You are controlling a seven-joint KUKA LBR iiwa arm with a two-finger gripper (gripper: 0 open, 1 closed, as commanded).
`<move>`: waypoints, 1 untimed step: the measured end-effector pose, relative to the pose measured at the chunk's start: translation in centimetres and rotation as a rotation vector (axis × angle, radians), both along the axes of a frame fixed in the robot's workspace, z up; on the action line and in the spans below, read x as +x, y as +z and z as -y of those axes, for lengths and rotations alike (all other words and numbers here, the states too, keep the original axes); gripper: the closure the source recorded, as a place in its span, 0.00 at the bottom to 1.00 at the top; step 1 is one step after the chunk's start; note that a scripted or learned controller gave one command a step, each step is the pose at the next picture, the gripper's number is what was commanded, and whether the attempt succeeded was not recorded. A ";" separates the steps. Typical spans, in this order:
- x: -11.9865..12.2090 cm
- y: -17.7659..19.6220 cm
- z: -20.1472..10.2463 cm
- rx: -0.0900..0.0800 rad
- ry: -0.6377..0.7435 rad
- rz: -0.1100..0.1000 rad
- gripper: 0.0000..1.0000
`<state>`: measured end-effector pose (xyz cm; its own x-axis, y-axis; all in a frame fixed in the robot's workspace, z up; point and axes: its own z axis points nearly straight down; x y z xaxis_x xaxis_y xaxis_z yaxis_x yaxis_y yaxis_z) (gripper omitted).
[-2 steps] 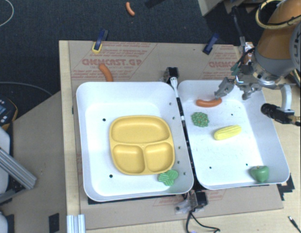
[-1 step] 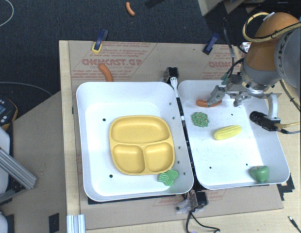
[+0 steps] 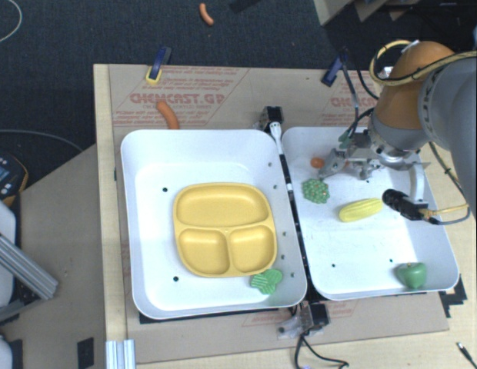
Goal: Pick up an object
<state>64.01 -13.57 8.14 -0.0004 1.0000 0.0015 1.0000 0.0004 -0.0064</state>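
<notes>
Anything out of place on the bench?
Yes. Two small orange pieces lie outside the bins: one on the cardboard behind the left bin, another on the dark floor beyond the bench. Everything else sits in the bins.

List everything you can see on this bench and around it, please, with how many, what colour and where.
shallow white plastic bins: two, white, side by side on the bench
yellow divided plastic tray: one, yellow, left bin
green ridged toy: one, green, left bin, at the tray's near right corner
green knobbly toy: one, green, right bin, left side
yellow toy corn cob: one, yellow, right bin, middle
green toy pepper: one, green, right bin, near right corner
small orange piece: one, orange, right bin, far left
orange sausage-shaped toy: one, orange, board behind left bin
end effector: one, grey, over right bin's far side
</notes>
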 end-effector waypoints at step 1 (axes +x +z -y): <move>0.2 1.4 0.1 -0.002 -0.001 0.007 1.00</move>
